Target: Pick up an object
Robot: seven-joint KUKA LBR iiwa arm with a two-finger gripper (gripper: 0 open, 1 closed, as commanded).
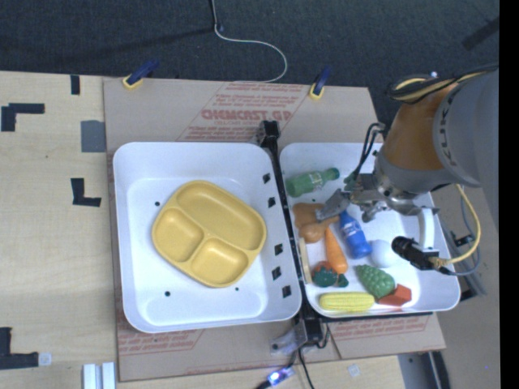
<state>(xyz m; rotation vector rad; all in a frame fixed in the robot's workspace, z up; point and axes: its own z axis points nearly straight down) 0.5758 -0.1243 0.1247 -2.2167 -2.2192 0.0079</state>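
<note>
The right bin (442, 298) holds several toy foods: a green bottle (310, 181), a brown piece (306, 221), a carrot (335, 252), a blue bottle (354, 237), a corn cob (346, 301), a bumpy green piece (375, 280) and a red piece (396, 297). My gripper (353, 207) hangs low over the upper middle of this bin, open, its fingers (329, 211) spread to either side of the blue bottle's top end. Nothing is lifted. The wrist hides part of the bin behind it.
The left bin (134, 168) holds a yellow divided plate (209, 232). A small dark green piece (327, 278) lies by the carrot's tip. A white object (381, 252) lies beside the blue bottle. The grey and orange arm (422, 140) covers the right bin's far right side.
</note>
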